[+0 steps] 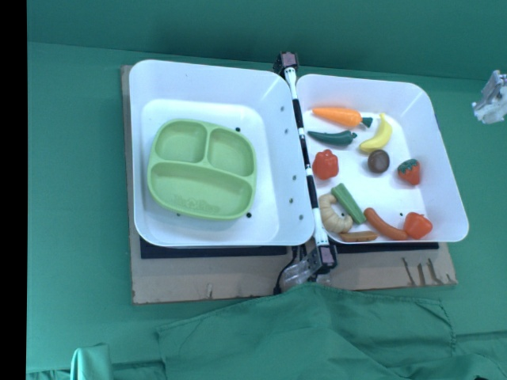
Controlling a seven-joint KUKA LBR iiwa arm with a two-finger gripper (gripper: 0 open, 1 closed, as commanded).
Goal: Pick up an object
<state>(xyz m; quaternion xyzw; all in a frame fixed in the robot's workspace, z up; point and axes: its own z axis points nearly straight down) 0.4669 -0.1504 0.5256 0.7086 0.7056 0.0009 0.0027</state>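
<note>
I'm seeing the tool (492, 99) hanging at the right edge, off the right bin (444, 184); its grip I cannot tell. That bin is holding ten toy foods, among them one carrot (338, 116), one banana (379, 135). The left bin (269, 133) is carrying one green plate (203, 169).

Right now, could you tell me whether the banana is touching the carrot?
Apart. The camera view shows bare white bin floor between the banana and the carrot, whose green stem tip stops short of the banana.
</note>
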